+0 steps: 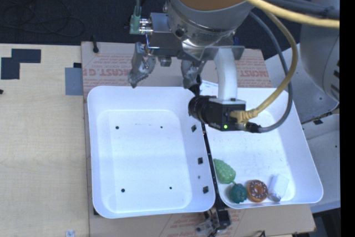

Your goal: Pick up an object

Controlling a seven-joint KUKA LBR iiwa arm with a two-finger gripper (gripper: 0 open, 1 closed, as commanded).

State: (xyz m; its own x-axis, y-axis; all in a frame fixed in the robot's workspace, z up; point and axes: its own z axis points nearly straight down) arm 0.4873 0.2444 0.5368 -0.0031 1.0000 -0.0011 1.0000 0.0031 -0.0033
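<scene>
Gripper (165,72) raised at the far edge of the left bin (100,119), fingers spread wide with nothing between them. All candidates well apart from it, clustered in the near corner of the right bin (302,144): pale green lump (224,170), dark teal ball (238,193) just beside it, brown sprinkled doughnut (257,190), small white block (279,185) against the near right wall.

Likely trouble: a straight descent from here meets only bare bin floor, so a long traverse right and nearer needed first. Tight packing risks a finger landing on a neighbour and scattering the group. White block hard against the wall, little room for a finger behind it. Round teal ball prone to squirting out.
</scene>
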